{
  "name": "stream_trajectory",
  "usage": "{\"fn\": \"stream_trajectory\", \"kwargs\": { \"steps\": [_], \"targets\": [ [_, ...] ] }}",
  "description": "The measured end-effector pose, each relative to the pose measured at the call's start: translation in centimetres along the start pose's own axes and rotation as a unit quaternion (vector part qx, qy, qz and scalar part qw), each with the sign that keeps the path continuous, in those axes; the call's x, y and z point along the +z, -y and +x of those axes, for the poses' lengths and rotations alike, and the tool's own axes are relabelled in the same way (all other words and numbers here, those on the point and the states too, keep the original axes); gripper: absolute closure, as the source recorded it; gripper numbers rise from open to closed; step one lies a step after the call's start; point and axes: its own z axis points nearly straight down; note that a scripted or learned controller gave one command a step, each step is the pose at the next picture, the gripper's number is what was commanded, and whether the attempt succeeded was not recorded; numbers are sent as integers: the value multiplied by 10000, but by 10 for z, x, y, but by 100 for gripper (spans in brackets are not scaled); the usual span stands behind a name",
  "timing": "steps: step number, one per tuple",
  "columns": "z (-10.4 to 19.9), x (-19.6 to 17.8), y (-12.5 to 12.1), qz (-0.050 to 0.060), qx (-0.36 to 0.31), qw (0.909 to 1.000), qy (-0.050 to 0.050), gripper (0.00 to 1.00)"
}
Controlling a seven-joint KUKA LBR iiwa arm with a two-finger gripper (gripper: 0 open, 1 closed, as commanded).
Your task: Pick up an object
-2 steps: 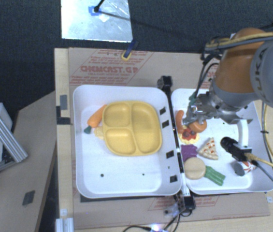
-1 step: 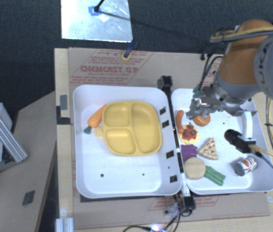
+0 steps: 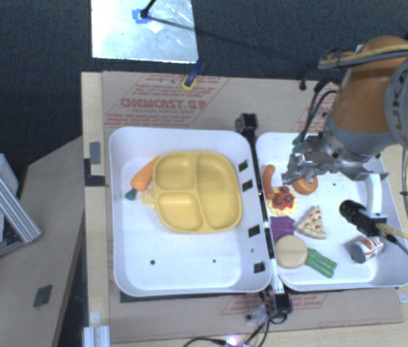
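Observation:
My gripper (image 3: 296,172) hangs low over the back left part of the right bin (image 3: 398,266). Just beneath and to its right lies a brown donut (image 3: 306,186), partly covered by the gripper. An orange sausage (image 3: 268,178) lies to the gripper's left, and a small round pizza with red topping (image 3: 283,200) sits just in front of it. Further forward are a pizza slice (image 3: 312,223), a purple piece (image 3: 281,227), a tan round bun (image 3: 291,251), a green vegetable (image 3: 321,263) and a small grey and red can (image 3: 365,249).
The left bin (image 3: 128,266) holds a yellow divided plate (image 3: 193,191) with a carrot (image 3: 143,174) at its left edge. A black-clipped divider (image 3: 255,194) separates the bins. The grey and orange arm (image 3: 377,92) reaches in over the right bin's back.

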Motion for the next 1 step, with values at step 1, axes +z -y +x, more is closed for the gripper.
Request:
{"fn": "stream_trajectory", "kwargs": {
  "steps": [1],
  "targets": [
    [6,15,1,-3,-8,10000,-1,100]
  ]
}}
